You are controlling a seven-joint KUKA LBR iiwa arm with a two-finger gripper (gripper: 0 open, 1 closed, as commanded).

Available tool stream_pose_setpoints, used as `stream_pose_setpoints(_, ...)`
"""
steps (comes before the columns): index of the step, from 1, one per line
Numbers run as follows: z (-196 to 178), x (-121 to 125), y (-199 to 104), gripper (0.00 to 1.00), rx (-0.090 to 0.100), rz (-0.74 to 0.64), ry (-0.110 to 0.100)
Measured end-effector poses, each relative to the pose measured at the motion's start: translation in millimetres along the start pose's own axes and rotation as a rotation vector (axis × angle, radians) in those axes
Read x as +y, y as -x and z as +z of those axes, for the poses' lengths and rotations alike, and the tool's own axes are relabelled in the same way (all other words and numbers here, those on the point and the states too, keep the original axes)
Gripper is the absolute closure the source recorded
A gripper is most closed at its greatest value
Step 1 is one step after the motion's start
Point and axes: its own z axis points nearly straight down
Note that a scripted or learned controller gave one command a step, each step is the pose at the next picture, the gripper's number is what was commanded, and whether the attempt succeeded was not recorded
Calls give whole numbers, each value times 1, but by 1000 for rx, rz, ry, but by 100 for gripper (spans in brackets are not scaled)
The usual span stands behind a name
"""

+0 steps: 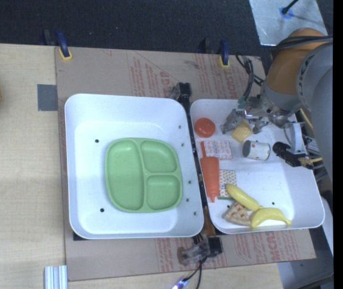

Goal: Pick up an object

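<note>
Camera view: the arm (295,71) reaches in from the right, over the far part of the right bin (307,197). The gripper (243,120) hangs low there, right by a small yellow lump (241,133). It may be touching the lump, but the spot is small and dark, so I cannot tell if the jaws are open, closed, or holding it.

Nothing looks lifted yet. The other things lie in the right bin: a red ball (205,126), a white can (257,150), a carrot (210,177), two bananas (258,208) and a cracker (237,214) near the front. The left bin (81,215) holds a green tray (142,174).

So the pick looks about to happen, not done. The grab and the lift are left.
</note>
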Motion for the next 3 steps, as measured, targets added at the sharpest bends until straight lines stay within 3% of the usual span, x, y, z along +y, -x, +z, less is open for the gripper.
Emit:
stream_pose_setpoints(1,0,0,14,0,-1,2,1)
stream_pose_setpoints(2,-12,1,15,100,-3,-2,4)
stream_pose_setpoints(3,-101,1,-119,100,2,1,0)
